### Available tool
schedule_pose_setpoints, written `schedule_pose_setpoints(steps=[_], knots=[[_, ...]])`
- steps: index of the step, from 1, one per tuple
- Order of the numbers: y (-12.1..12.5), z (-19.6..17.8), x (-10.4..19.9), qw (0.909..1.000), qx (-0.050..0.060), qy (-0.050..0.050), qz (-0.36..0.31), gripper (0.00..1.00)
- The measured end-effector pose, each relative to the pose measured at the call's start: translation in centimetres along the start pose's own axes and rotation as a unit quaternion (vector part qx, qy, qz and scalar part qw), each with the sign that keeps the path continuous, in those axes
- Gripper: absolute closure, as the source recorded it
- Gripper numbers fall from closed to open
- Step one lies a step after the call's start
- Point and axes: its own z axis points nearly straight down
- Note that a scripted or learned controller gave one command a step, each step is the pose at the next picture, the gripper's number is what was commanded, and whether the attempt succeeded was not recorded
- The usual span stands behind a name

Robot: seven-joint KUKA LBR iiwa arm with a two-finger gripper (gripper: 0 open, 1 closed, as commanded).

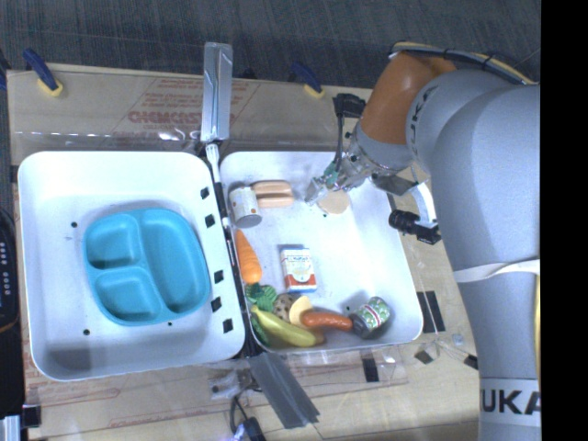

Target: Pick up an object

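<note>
Camera view: the tool (329,184) hangs low at the right bin's (397,265) twelve o'clock rim, just above a pale round piece (335,202); I cannot tell whether it is gripping anything. At its nine o'clock lie a hot-dog bun (272,192) and a small can (244,206). Toward six o'clock sit a carrot (247,257), a small carton (297,268), a banana (283,330) and another can (371,316). The left bin (46,246) holds a blue divided tray (147,265).
</note>
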Motion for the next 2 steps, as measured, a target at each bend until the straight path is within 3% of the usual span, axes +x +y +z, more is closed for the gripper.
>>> schedule_pose_setpoints(steps=[1, 2], knots=[[0.1, 0.0, 0.1, 1.0000, 0.000, 0.000, -0.001, 0.00], [-6.8, 1.2, 6.2, 0.9981, 0.000, 0.001, -0.061, 0.00]])
